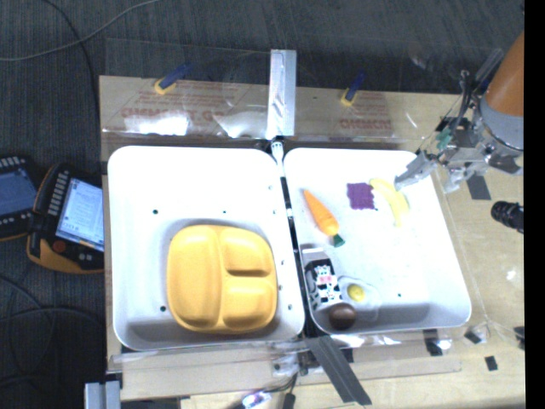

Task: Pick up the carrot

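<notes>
Carrot in right bin, near its left wall, lying flat, slanted, fat end up-left, green tip down-right

Looks like toy: likely light, stiff, smooth skin, may slip or roll; tapered, so best taken across thick orange middle, jaws square to long axis

Orange body, small dark green stub

Gripper at bin's upper right, beside banana and purple piece, well apart from carrot; jaws' opening cannot tell, nothing seen held

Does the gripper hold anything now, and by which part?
Nothing is held. The gripper is above the bin's right upper corner, near the banana; the carrot lies apart, untouched.
</notes>
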Controlling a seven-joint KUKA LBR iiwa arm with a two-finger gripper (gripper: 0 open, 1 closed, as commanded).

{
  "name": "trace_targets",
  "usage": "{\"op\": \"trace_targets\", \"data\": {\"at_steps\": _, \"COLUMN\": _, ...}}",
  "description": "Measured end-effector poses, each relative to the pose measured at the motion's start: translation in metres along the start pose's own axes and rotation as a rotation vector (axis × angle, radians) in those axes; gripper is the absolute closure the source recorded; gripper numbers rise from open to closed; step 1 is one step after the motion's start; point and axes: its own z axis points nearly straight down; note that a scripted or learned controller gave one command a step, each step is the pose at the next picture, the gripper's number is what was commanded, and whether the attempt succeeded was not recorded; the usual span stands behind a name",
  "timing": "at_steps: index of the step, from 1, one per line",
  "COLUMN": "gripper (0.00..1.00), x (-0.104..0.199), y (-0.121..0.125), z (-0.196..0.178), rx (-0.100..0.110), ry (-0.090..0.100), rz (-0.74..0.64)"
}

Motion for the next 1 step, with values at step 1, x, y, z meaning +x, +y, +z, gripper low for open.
{"op": "trace_targets", "data": {"at_steps": 1, "gripper": 0.0, "x": 0.0097, "y": -0.0174, "z": 0.0925, "rx": -0.002, "ry": 0.0, "rz": -0.342}}
